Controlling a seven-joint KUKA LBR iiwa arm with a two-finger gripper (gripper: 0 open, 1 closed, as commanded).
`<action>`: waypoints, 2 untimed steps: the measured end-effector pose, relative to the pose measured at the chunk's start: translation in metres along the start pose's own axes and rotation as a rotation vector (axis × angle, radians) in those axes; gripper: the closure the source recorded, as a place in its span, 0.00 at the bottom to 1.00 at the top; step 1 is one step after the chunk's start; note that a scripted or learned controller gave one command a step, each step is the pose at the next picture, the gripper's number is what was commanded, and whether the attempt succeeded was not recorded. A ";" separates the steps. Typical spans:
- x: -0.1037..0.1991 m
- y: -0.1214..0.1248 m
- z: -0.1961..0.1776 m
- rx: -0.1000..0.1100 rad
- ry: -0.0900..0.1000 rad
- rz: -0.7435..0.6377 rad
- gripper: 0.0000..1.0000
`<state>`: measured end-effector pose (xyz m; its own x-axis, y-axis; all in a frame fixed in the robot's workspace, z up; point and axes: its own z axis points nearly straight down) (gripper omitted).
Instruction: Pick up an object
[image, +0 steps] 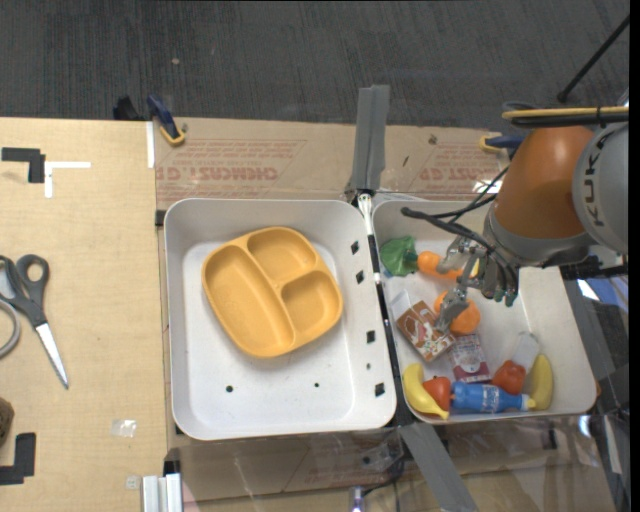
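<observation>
My gripper (462, 290) hangs low over the middle of the right bin (560, 300), below the arm's orange band. Just under it lies a small orange piece (463, 319), and whether they touch is unclear. A brown snack packet (424, 331) lies to the left of that piece. Another orange piece (430, 263) and a green object (397, 255) sit at the bin's back left. Along the front edge lie a yellow banana (420, 393), a red item (437, 390), a blue bottle (490, 400), a red ball (508, 376) and a second yellow fruit (541, 381).
The left bin (180, 330) holds a yellow divided plate (272, 290). Scissors (38, 315) lie on the bench at the far left. A pale packet (467, 355) and a white bottle (524, 348) also lie in the right bin.
</observation>
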<state>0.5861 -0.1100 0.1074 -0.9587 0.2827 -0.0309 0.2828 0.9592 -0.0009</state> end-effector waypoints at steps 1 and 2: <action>0.019 -0.010 0.013 0.000 0.025 0.026 0.00; 0.007 0.011 0.013 -0.001 0.024 0.002 0.00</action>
<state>0.5827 -0.0978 0.0939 -0.9585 0.2850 -0.0064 0.2850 0.9585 0.0001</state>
